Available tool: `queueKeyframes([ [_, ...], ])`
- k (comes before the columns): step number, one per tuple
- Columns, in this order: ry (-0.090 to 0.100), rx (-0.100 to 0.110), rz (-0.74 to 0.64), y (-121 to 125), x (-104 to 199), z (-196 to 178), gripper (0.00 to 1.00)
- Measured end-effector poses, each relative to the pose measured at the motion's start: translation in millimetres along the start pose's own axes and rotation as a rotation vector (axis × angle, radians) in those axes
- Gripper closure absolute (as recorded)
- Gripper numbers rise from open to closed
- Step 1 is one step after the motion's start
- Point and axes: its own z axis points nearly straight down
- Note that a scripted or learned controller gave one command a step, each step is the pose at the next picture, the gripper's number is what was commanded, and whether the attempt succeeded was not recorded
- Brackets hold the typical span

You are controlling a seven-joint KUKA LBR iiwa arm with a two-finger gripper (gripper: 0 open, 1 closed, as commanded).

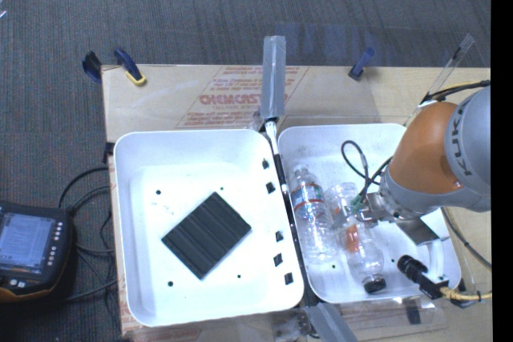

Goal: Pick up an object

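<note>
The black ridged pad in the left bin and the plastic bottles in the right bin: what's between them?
In the camera view, between the black ridged pad and the plastic bottles lie bare white floor and the bins' adjoining walls.

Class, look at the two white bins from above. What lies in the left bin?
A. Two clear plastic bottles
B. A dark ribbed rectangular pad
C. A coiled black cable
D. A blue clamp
B: the dark ribbed pad lies flat on the floor of the left bin, while the clear plastic bottles lie in the right bin.
</note>
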Motion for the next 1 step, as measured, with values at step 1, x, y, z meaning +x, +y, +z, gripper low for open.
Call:
queueKeyframes([
  [1, -0.015, -0.015, -0.016, 77.2, 59.9, -96.1, 1.00],
])
